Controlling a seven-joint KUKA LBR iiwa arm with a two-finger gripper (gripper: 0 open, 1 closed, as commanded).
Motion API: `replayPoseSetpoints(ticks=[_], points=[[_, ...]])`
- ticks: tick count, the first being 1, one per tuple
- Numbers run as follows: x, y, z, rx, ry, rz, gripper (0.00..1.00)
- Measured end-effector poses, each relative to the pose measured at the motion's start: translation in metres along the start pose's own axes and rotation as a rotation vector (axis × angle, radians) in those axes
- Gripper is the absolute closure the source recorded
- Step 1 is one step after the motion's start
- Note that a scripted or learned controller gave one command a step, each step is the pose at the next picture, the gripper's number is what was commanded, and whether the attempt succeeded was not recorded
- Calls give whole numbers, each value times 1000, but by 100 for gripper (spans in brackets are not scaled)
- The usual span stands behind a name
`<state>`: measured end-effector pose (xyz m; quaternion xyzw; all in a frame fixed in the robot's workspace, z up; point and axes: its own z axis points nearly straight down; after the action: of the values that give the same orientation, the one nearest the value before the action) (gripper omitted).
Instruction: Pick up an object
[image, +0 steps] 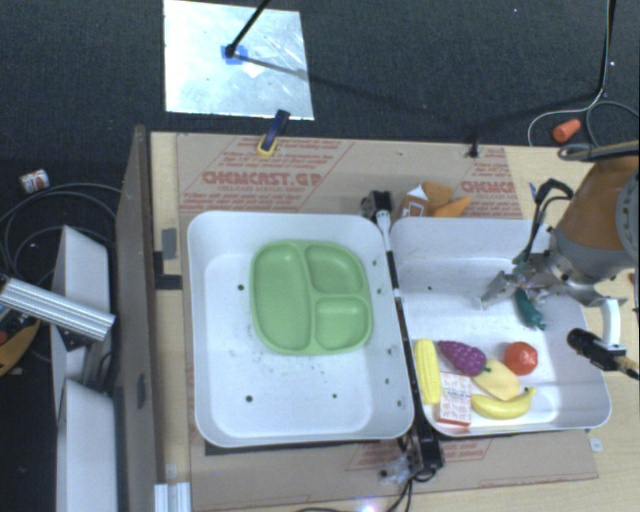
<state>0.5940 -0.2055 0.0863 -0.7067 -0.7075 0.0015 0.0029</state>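
Observation:
In the right bin (470, 250) the toy foods lie bunched at the front: a yellow corn cob (427, 369), a purple grape bunch (462, 355), a red tomato (520, 357), a yellow banana (504, 406), a yellow wedge (497, 381) and a red-and-white box (455, 399). My gripper (512, 300) hangs over the bin's right middle, just behind the tomato. It is open, its fingers spread apart with only bare bin floor between them. The orange-banded arm (600, 215) comes in from the right.
The left bin (225, 400) holds a green divided plate (310, 297). Orange toy pieces (440, 200) lie on the cardboard behind the right bin. A black clamp strip (395, 290) runs between the bins. The back half of the right bin is bare floor.

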Motion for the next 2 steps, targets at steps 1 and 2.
replayPoseSetpoints(ticks=[1,2], points=[[-1,3,-17,-11,-3,-1,100],[-1,-36,-56,-9,-3,1,100]])
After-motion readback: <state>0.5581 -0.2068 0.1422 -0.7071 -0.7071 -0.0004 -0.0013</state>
